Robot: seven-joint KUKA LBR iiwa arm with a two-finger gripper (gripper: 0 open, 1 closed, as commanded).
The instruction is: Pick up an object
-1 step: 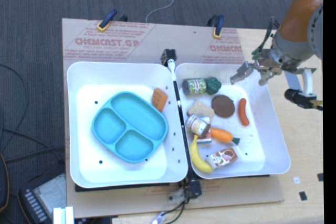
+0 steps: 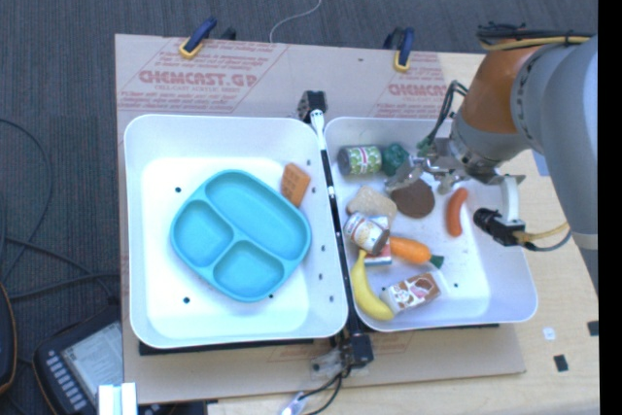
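I'm low in the right bin [image 2: 505, 301], gripper [image 2: 420, 172] over the brown cookie [image 2: 416, 199]; I can't tell its state. Crowding could spoil this grab.

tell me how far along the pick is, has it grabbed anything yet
Done: the arm has reached into the right bin, and the gripper sits low over the brown round piece. In hand: nothing visibly between its fingers. Left: close on an object and lift it clear.

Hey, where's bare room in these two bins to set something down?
Left bin: bare floor around the blue plate, widest along its far side. Right bin: a patch near side right, beyond the carrot. Crowded from the banana up to the green can.
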